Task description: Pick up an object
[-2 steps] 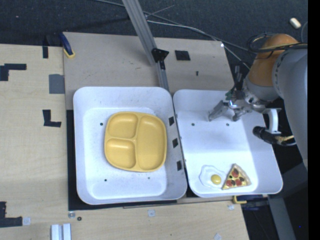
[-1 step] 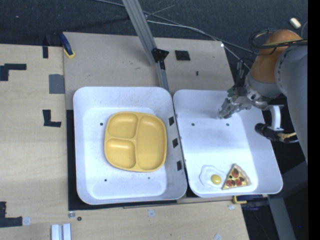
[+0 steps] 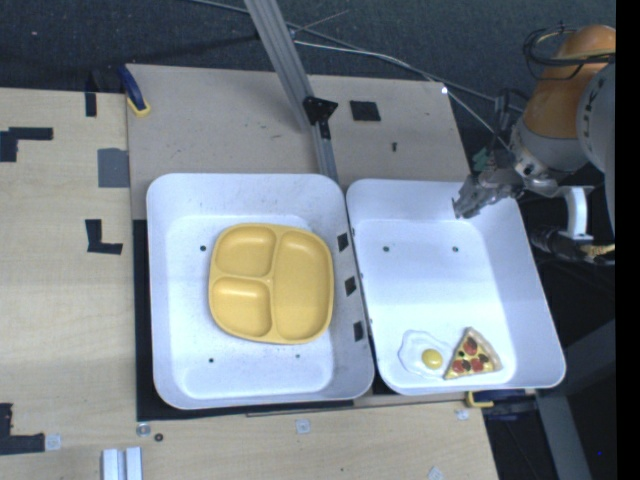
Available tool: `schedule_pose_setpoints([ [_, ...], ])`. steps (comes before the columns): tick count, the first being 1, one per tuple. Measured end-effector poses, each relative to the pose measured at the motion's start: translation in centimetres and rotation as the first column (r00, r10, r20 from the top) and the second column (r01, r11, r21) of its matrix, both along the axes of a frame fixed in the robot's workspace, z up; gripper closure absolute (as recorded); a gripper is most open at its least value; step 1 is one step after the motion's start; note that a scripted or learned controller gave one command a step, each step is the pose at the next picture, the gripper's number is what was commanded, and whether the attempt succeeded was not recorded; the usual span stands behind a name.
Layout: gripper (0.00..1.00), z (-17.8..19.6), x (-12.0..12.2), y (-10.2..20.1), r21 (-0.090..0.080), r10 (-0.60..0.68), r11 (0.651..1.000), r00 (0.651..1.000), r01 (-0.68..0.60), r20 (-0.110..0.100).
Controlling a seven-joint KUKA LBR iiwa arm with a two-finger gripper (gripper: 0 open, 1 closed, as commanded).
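1. Bench (image 3: 240,128): tan surface carrying two shallow white bins side by side.
2. Left bin (image 3: 175,268): lies well to the left of the end effector. It holds a yellow divided plate (image 3: 271,282), resting flat near the bin's middle, with three compartments facing up.
3. Right bin (image 3: 500,268): the end effector sits over its far right corner, by the rim.
4. Fried egg toy (image 3: 424,354): lies flat at the near end of the right bin, well apart from the end effector and toward the camera from it.
5. Pizza slice toy (image 3: 472,356): lies flat just right of the egg, touching or nearly touching it, also well apart from the end effector.
6. End effector (image 3: 470,203): dark, pointing down and leftward from the grey and orange arm. Nothing is seen between its fingers; whether they are released or clenched cannot be told.
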State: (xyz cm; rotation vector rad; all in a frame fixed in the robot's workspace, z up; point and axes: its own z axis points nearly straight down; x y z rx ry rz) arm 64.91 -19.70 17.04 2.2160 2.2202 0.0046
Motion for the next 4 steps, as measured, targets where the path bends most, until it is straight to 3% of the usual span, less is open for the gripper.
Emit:
schedule_pose_setpoints([
  [1, 1.00, 6.4, -0.2, 0.2, 0.000, 0.000, 1.000, 1.000, 0.000, 0.001],
  [2, 1.00, 6.5, -0.2, 0.2, 0.001, 0.000, 1.000, 1.000, 0.000, -0.005],
  [4, 1.00, 6.1, -3.7, 10.8, 0.003, 0.004, 1.000, 1.000, -0.004, -0.008],
])
